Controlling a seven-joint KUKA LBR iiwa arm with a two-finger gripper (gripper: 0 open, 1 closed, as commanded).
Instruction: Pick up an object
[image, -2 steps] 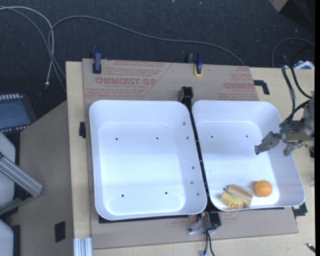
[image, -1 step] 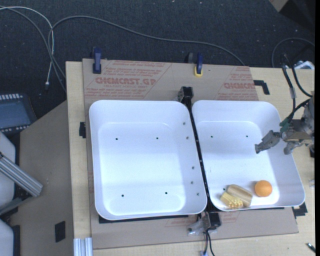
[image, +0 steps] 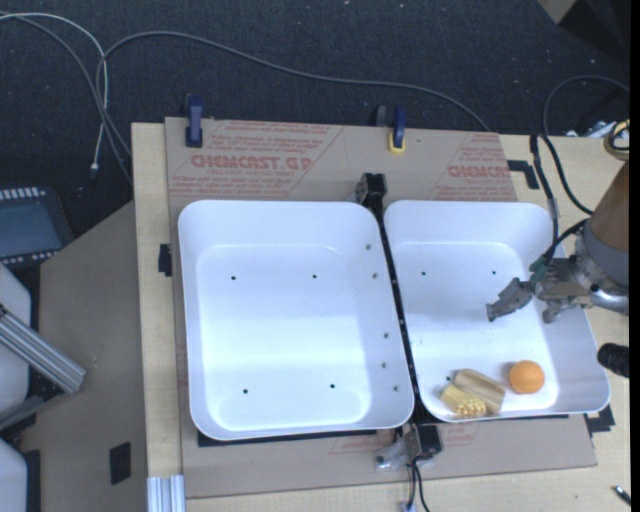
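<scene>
In the right bin (image: 450, 240), near its front edge, lie an orange ball (image: 526, 377) and a tan and yellow corn-like object (image: 472, 392). My gripper (image: 528, 304) hangs over the right part of this bin, behind the ball and apart from it. Its two fingers are spread, one finger (image: 508, 300) pointing left and the other at the right, with nothing between them.
The left bin (image: 200, 300) stands beside the right one on a cardboard-covered bench. Two blue clamps (image: 194, 120) hold the board at the back. Cables run across the dark floor behind.
</scene>
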